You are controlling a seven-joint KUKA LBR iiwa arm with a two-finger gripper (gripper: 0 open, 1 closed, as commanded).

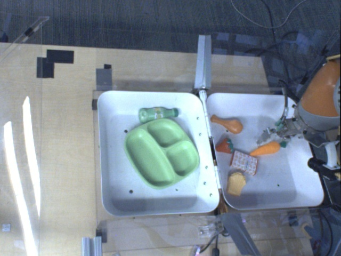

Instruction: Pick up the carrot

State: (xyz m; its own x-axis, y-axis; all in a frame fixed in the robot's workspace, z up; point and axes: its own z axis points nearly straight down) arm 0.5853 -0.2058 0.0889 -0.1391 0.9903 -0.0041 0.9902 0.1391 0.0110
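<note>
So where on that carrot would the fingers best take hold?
Probably across the middle of the carrot, coming straight down from above. It lies flat in the right bin, long and narrow, pointing left-right, so closing across its width suits it. The gripper is near its upper side.

Arm [325, 97]: grey housing with a broad rounded orange band above the wrist. Gripper [274, 129]: small, metallic grey, with green specks near its tip. Dark fittings sit below the grey wrist.
</note>
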